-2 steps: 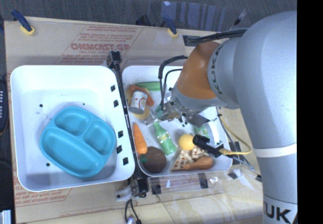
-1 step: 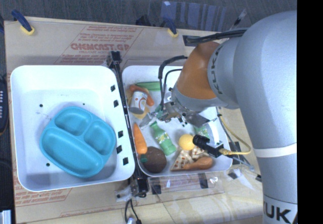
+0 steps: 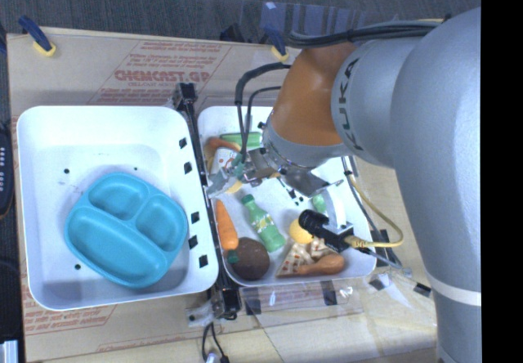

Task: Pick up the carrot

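Note:
The carrot (image 3: 226, 225) is orange and lies lengthwise along the left wall of the right bin (image 3: 359, 267), its tip pointing toward the near edge. My gripper (image 3: 231, 176) hangs low in that bin, just beyond the carrot's far end and slightly to its right. Nothing can be made out in its grasp. The grey arm with its orange band (image 3: 315, 104) covers the bin's far right part.
Around the carrot lie a green bottle (image 3: 263, 223), a brown round fruit (image 3: 251, 259), a yellow lemon (image 3: 300, 231), a bread roll (image 3: 324, 265) and a green vegetable (image 3: 242, 141). The left bin (image 3: 49, 132) holds a blue divided plate (image 3: 127, 226).

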You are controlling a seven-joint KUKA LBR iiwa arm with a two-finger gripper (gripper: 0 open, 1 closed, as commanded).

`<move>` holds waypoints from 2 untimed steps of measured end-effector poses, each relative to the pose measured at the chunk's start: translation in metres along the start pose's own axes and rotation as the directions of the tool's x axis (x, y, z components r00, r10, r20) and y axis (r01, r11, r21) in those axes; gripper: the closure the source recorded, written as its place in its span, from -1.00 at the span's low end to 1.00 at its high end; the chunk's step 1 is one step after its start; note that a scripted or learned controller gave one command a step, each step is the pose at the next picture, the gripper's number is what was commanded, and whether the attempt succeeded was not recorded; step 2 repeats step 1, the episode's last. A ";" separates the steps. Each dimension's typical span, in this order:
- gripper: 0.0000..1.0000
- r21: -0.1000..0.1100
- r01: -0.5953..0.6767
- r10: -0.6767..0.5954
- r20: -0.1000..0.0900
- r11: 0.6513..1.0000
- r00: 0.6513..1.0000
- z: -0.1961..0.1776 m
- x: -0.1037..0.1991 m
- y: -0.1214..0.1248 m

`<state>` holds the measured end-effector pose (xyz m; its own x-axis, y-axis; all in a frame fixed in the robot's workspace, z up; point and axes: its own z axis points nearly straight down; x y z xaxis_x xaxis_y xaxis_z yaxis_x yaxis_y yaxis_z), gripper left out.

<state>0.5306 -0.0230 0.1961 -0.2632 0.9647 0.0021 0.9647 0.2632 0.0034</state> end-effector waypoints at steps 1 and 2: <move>-1.00 0.010 -0.009 0.009 0.001 1.000 1.000 0.005 0.001 -0.001; -1.00 0.010 -0.009 0.009 0.001 1.000 1.000 0.005 0.001 -0.001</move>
